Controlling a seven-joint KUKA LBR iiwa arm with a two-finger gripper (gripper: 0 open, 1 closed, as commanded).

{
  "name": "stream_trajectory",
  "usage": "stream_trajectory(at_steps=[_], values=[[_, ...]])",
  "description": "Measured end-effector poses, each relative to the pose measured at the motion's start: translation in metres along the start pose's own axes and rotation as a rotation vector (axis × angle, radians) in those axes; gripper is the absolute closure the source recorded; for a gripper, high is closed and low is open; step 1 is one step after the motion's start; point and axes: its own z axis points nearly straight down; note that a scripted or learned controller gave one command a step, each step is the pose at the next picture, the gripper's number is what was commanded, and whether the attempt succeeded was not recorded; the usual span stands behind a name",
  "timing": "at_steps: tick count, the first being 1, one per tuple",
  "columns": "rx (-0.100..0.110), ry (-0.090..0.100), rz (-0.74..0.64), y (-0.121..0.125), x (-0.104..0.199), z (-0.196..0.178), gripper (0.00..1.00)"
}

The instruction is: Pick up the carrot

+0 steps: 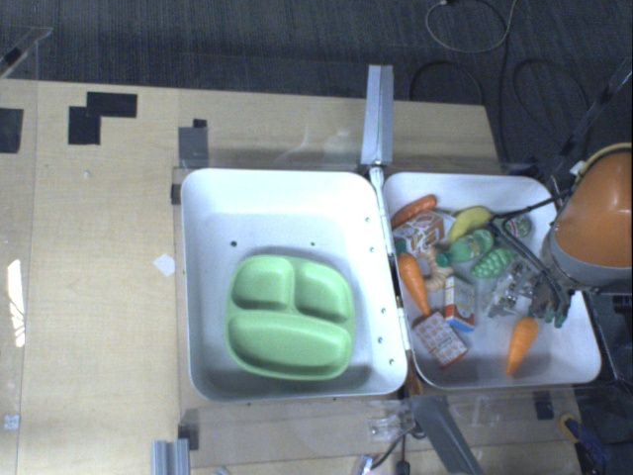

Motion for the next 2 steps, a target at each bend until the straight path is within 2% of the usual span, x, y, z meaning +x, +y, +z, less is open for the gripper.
stream_trajectory(at_steps=[1,2], values=[[0.0,0.0,0.0,0.0,0.0,0.0,0.0],[-0.003,-0.009,0.001,0.002,-0.003,-0.012,1.0]])
